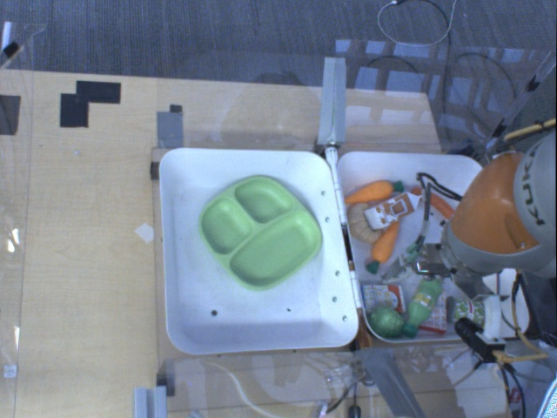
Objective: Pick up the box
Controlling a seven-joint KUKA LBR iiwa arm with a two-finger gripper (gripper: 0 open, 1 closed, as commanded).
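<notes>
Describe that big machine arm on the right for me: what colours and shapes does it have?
The arm is thick and rounded, like a smooth tube with bulging joints. One section is bright orange, the rest pale grey with part of dark lettering on the grey casing. Black cables loop beside it above the right bin, and more trail below.

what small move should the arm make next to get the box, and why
Probably shift slightly toward the small orange-and-white box and lower. It lies among the orange carrots in the right white bin, and the grey arm with the orange band hangs just beside it.
</notes>
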